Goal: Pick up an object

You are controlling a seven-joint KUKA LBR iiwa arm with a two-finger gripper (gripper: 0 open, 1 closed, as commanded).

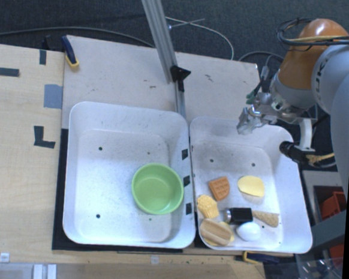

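Arm: the grey arm with the orange band is seen at the upper right, bent down towards the far edge of the right shallow white bin (290, 193)
Claw: the metal two-finger claw (246, 127) is held above the far rim of the right bin, near its far left corner; nothing is seen between it and the bin floor, and how it stands, wide or narrow, cannot be told at this size
Right bin contents: a cluster of small things is gathered in the near half, well apart from the claw
Orange piece: a ridged orange waffle-like square (219, 187) is lying at the far left of the cluster
Yellow disc: a flat pale yellow oval (251, 186) is placed just right of it
Yellow lump: a knobbly yellow piece (207, 206) is set near the bin's left wall
Black item: a small black block (239, 215) is lying between the yellow lump and a tan wedge (267, 219)
Near edge: a tan bread-roll shape (216, 232) and a white rounded object (249, 231) are side by side
Left bin: a light green plastic bowl (157, 189) is standing upright in the left shallow white bin (102, 136), near its right wall
Worktop: both bins are carried by the pale worktop (119, 71)
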